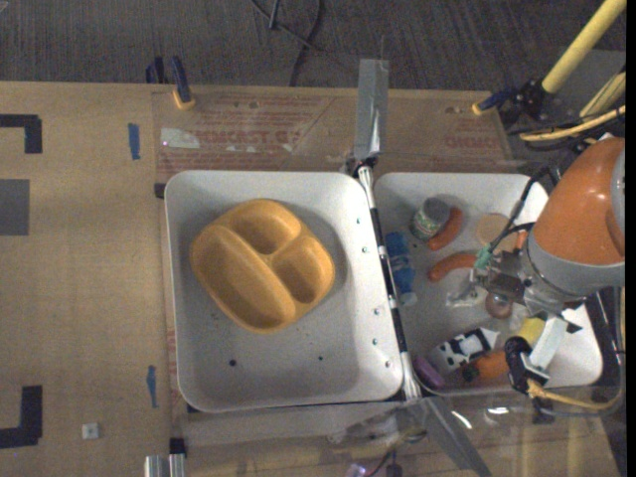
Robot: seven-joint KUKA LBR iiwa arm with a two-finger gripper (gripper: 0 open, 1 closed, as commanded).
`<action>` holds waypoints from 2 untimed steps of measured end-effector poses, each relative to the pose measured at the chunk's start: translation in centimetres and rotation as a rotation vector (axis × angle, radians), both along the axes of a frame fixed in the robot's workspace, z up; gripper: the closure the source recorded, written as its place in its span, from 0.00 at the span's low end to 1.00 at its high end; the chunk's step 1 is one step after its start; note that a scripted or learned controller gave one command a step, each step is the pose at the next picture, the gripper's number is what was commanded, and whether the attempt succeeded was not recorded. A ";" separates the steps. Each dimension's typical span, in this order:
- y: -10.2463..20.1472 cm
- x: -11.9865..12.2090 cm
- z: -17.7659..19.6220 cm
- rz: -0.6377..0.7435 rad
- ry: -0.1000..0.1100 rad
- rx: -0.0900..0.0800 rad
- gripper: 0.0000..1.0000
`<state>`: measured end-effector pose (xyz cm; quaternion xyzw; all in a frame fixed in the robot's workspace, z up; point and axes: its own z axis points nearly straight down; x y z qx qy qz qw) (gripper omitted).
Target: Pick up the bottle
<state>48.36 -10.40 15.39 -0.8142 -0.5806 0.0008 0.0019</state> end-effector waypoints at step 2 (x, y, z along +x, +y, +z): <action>-10.3 0.4 -6.7 -0.666 0.006 0.018 0.00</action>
